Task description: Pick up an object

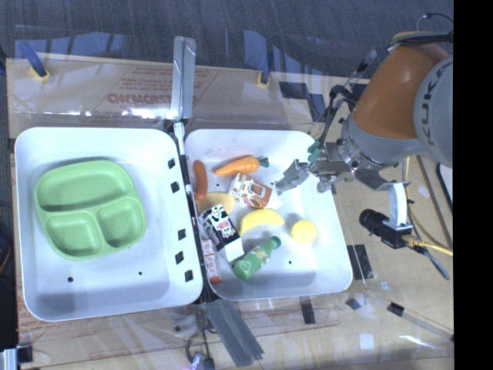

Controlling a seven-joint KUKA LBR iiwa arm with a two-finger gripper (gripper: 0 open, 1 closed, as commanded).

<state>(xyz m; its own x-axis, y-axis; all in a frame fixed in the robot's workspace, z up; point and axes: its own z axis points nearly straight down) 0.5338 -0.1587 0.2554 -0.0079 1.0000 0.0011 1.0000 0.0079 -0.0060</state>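
We looked down at a slant on two shallow white bins sitting side by side on the tabletop (385,206). The left bin (46,284) held a green divided plate (89,206) with three compartments. The right bin (327,272) held a loose cluster of small items: an orange carrot (239,165) near the far side, a reddish sausage (200,178) just beside the wall between the bins, a small printed packet (251,191) below the carrot, a yellow banana (262,220), a yellow lemon (303,230) just right of it, a black and white carton (219,225), and a green bottle (255,257) lying on its side nearest us. The grey and orange arm (397,106) reached in from the right. Its gripper (293,176) hung over the right part of that bin, near the packet and above the lemon; we could not tell how far open it was, and we saw nothing held in it.
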